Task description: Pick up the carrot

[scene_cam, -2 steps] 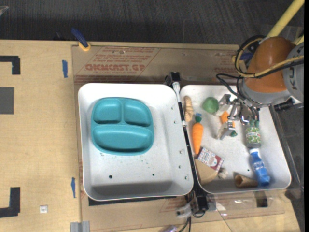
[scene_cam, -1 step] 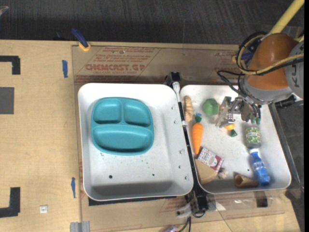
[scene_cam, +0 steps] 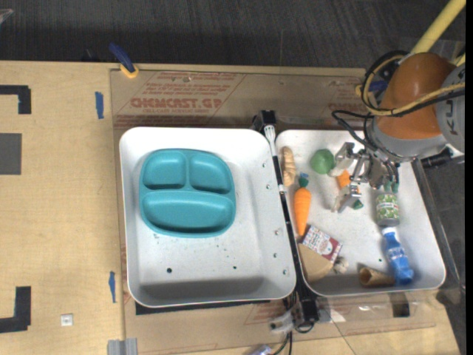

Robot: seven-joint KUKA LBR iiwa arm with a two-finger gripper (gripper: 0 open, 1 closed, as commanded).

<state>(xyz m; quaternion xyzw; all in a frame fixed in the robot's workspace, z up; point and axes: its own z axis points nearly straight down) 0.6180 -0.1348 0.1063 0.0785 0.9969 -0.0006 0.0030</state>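
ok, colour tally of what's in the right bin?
Orange: 2, carrot, small piece
Green: 2, ball, bottle
Blue: 1, bottle
Tan: 3, bread stick, cone, wedge
Red-white: 1, packet
Total: 9

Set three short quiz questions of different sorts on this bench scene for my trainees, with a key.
1. True or false: the carrot lies in the left bin.
2. Which sits in the left bin? A) blue bottle B) teal divided plate C) green ball
3. Fill in: the gripper hangs over the ___ bin.

Key: 1 false, it lies in the right bin; 2 B; 3 right.
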